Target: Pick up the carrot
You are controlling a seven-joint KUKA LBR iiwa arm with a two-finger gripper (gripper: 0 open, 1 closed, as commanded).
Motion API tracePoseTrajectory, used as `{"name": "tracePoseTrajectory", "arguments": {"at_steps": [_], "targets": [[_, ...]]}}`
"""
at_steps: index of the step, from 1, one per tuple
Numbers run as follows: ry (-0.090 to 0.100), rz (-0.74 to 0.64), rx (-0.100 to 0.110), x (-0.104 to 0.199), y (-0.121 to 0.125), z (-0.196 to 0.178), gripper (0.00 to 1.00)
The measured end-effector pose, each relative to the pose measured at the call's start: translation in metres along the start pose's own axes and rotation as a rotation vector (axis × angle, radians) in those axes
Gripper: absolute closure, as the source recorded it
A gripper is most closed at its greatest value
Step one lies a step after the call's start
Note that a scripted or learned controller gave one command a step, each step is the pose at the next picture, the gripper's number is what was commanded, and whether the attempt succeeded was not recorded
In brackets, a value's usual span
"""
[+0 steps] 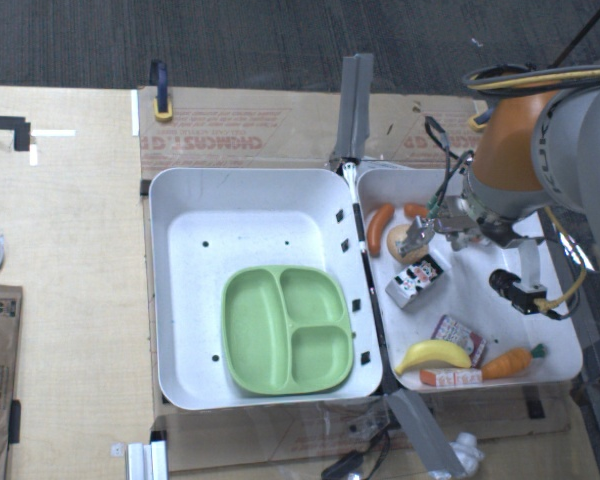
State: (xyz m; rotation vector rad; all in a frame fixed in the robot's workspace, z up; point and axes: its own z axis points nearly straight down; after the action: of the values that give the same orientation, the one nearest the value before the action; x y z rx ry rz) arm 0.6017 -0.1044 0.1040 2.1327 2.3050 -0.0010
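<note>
Approach step: gripper (420, 236), finger state can't tell, hangs over right bin's (565, 363) far end; next needs reaching carrot (507, 363) near front wall.

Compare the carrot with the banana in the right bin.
The carrot is orange, straight and tapered with a green tip; the banana is yellow and curved. The carrot lies further right, the banana left of it. Both rest near the right bin's front edge, apart from the gripper.
</note>
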Motion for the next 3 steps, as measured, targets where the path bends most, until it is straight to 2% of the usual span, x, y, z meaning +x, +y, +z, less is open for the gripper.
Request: {"name": "tracePoseTrajectory", "arguments": {"at_steps": [1, 2, 3], "targets": [[0.0, 0.002, 0.001, -0.001, 0.0, -0.009, 1.0], [0.002, -0.218, 0.002, 0.025, -0.068, -0.106, 1.0], [0.0, -0.158, 0.001, 0.045, -0.105, -0.22, 1.0]]}}
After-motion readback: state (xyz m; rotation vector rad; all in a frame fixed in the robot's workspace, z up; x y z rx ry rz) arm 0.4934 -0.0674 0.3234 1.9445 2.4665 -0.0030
